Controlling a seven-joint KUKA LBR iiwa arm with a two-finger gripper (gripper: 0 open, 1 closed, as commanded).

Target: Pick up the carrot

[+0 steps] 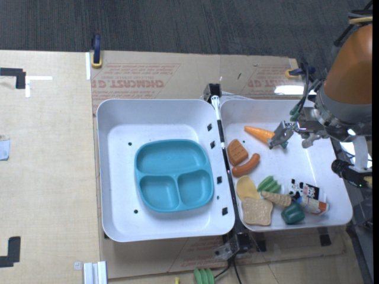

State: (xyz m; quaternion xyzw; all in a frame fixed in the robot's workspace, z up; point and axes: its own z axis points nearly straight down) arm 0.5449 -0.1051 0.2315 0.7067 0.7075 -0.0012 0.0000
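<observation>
A: While arm hovers, where's the orange tapered plastic carrot (259, 133)?
B: lying in right white plastic bin (337, 212), far end, just left of metal two-finger gripper (280, 136)
A: claw state?
B: can't tell, nothing visibly held

A blue divided plate (174, 175) lies in the left bin (112, 158). The right bin (331, 212) holds a sausage (246, 164), bread slice (257, 211) and green pepper (292, 215).
</observation>
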